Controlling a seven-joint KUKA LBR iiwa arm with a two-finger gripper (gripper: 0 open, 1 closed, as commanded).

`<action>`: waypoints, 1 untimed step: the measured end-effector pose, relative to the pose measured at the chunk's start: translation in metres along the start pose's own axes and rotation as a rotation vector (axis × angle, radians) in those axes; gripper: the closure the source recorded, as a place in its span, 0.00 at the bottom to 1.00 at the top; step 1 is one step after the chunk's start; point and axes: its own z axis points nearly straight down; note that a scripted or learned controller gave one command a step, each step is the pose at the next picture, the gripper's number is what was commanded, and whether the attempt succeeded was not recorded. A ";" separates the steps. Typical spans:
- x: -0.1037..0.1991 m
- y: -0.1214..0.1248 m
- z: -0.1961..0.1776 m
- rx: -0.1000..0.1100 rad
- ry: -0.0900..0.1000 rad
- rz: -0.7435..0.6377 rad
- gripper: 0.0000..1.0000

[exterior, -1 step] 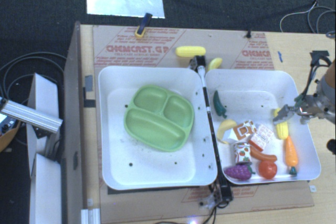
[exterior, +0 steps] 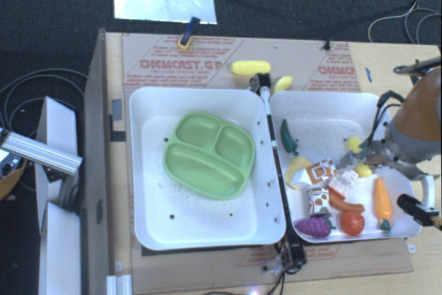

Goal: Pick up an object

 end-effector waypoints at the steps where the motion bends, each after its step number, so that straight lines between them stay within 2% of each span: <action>1: -0.001 0.073 -0.011 -0.006 -0.008 -0.007 0.00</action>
